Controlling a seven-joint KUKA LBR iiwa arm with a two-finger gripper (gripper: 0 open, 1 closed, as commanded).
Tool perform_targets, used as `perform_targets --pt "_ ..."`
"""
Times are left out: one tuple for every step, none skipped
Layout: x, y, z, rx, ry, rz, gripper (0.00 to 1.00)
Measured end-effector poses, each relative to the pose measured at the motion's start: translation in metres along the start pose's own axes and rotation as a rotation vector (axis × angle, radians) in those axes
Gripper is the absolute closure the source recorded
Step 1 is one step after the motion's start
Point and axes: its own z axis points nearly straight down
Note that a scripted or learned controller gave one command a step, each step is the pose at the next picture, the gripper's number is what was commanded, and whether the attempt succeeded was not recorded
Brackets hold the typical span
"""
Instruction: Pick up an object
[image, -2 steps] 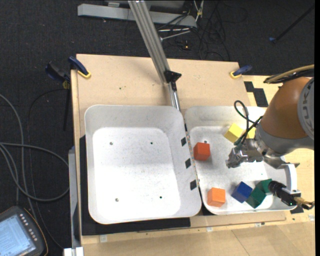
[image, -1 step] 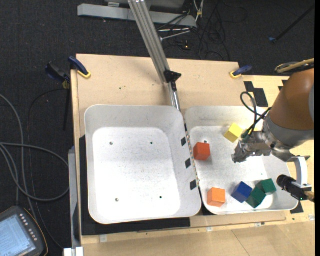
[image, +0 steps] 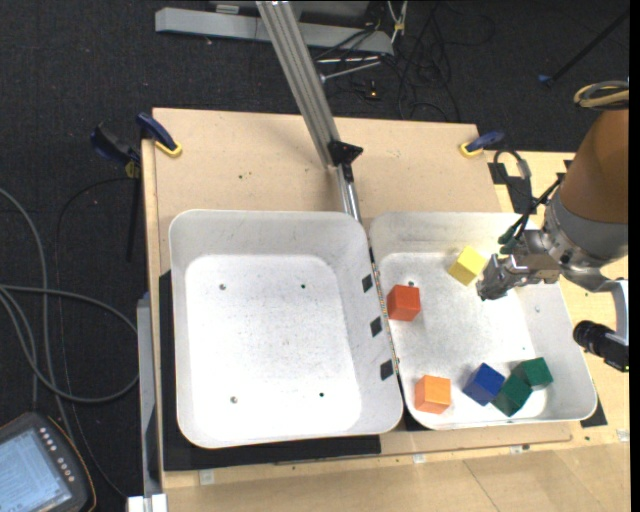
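In the right bin lie several blocks. A yellow block sits near the bin's back, and a red-orange block lies near the divider. Along the front are an orange block, a blue block and two green blocks touching each other. My gripper hangs just right of the yellow block, low over the bin floor, with nothing seen between its fingers. The arm comes in from the right.
The left bin stands beside the right one. A slanted metal pole crosses the back of the bench. Clamps grip the bench's back corners. Cables lie on the dark floor at left.
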Motion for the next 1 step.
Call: perform_targets --pt "0.0476 0.0156 0.014 0.007 0.003 -0.003 1.0"
